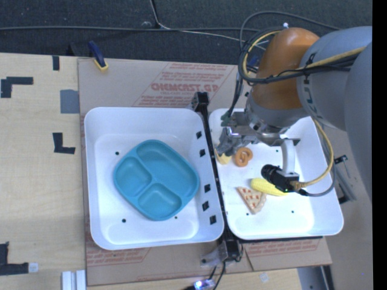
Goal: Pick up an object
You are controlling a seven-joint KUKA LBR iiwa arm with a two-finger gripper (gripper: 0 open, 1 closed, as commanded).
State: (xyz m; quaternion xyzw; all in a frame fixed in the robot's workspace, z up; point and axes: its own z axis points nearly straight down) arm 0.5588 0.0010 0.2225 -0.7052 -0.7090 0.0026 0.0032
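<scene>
Biggest thing here is the worktop (pixel 36 180), light wood with a sheet of printed cardboard (pixel 163 83) laid over it. On that sit two shallow white bins, side by side and touching along their inner edges: the left bin (pixel 97 162) and the right bin (pixel 314 216). One grey arm (pixel 338 71) with its orange band comes in from the right and hangs over the top half of the right bin, yellow cables looping round it.

Left bin has exactly one item: a blue divided plate (pixel 156 179) with three compartments, lying flat about mid-bin.

Right bin has the small stuff, four pieces as far as I can count: a yellow banana-ish toy (pixel 266 186) with a dark end, a waffle-patterned wedge (pixel 252 199) just below it, a little orange ring like a pretzel or donut (pixel 243 156), and a small pale yellow bit (pixel 223 158) by the bin's left wall.

The pincer (pixel 228 139) is low over the upper left of that bin, right above the pale bit and beside the ring. Can't tell whether it's apart or closed, too much metal clutter there.
</scene>
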